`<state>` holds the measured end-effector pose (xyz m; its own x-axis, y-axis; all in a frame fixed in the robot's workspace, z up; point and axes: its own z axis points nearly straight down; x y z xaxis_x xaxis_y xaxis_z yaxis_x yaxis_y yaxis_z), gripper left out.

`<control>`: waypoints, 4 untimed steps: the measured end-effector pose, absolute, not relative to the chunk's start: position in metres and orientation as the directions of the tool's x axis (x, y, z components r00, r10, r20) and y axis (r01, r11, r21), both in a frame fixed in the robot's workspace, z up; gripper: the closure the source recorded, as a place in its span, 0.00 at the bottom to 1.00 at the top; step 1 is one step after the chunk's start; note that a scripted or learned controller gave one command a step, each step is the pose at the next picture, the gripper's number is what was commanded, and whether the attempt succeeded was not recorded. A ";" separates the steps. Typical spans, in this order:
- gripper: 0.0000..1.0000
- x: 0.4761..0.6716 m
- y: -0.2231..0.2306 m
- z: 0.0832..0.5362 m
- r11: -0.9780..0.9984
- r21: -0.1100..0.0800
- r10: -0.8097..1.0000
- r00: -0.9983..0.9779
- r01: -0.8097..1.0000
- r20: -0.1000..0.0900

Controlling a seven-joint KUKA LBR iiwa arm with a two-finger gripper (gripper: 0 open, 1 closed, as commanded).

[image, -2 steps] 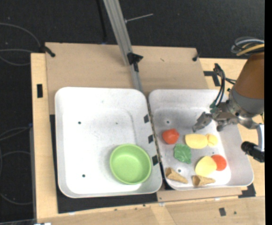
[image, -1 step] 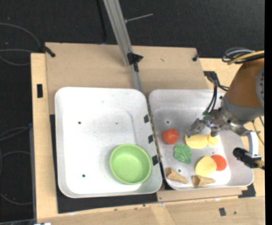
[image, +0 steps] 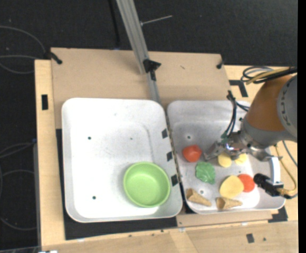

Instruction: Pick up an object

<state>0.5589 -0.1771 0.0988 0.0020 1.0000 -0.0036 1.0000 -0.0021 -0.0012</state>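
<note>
My gripper [image: 225,149] is low in the right bin [image: 195,117], near its middle, with the arm reaching in from the right. A small yellow piece [image: 225,161] lies right beneath it, and another pale yellow bit [image: 241,159] sits just to the right. A red ball-like object [image: 191,153] rests to the gripper's left. In front of it is a green leafy object [image: 206,172]. Nothing can be seen held.
Toward the right bin's front lie a larger yellow object [image: 230,186], an orange-red one [image: 246,183] touching it, and two tan wedges [image: 198,197] [image: 228,203]. A green bowl [image: 146,184] stands in the left bin [image: 100,125]. A metal pole [image: 134,30] rises behind the bins.
</note>
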 end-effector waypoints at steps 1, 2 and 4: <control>1.00 0.564 -0.180 0.118 -0.007 0.020 1.000 0.007 1.000 -0.010; 1.00 0.562 -0.180 0.182 0.001 0.009 1.000 -0.001 1.000 -0.002; 1.00 0.564 -0.187 0.291 0.004 0.009 1.000 -0.004 1.000 -0.003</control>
<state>0.5642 -0.1866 0.2908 -0.0041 1.0000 -0.0027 0.9999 0.0041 0.0092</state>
